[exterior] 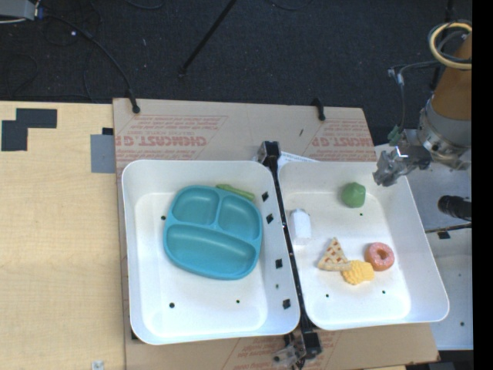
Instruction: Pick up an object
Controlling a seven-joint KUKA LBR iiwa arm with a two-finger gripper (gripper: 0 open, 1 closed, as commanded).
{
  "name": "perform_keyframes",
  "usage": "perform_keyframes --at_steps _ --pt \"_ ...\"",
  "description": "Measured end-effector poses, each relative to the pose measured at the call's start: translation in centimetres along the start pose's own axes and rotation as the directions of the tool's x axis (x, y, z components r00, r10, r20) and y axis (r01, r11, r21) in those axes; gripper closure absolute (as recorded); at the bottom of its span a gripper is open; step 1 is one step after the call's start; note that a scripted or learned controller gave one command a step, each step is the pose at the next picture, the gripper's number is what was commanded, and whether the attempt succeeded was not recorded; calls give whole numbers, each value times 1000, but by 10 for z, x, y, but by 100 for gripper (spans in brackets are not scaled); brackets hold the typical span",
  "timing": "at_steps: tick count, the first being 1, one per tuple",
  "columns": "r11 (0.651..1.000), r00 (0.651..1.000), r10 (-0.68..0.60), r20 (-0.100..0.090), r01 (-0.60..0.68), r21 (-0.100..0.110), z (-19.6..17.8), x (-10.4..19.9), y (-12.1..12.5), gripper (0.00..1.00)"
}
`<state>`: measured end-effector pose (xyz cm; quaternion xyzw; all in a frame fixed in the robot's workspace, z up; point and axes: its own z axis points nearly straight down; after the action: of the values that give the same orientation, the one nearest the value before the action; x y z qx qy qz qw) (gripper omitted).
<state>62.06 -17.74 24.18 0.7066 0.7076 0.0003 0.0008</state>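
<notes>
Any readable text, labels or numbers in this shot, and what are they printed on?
Red print on the cardboard sheet behind the left bin: upside down and blurred, not reliably readable.
Red print on the same cardboard behind the right bin: likewise unreadable.
Nothing readable on the teal plate.

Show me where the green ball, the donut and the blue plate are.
green ball [353,195], camera view, middle of its top
donut [380,256], camera view, on its pink ring
blue plate [208,251], camera view, floor of its large front compartment
</notes>
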Motion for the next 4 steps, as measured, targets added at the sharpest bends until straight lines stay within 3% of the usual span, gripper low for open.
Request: perform_keyframes --at_steps 2,4 --pt "1000 1000 -3 -3 3 8 -5 102 -13 100" --pt "1000 1000 -3 -2 3 9 20 196 -15 100"
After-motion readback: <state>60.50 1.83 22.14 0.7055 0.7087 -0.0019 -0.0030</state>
